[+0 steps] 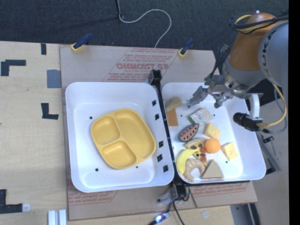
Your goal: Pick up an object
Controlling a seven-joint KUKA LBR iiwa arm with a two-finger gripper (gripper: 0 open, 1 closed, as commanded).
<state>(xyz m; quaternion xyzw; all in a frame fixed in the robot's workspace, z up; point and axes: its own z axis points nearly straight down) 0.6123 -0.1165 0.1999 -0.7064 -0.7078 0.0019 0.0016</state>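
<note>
Left bin: yellow divided tray. Right bin: toy food pile, including banana, orange, cheese wedge. Gripper above right bin, fingers apart, holding nothing.

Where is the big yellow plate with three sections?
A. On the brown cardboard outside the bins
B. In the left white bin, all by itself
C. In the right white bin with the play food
B: the yellow three-section plastic plate lies alone on the floor of the left white bin, apart from the play food.
</note>
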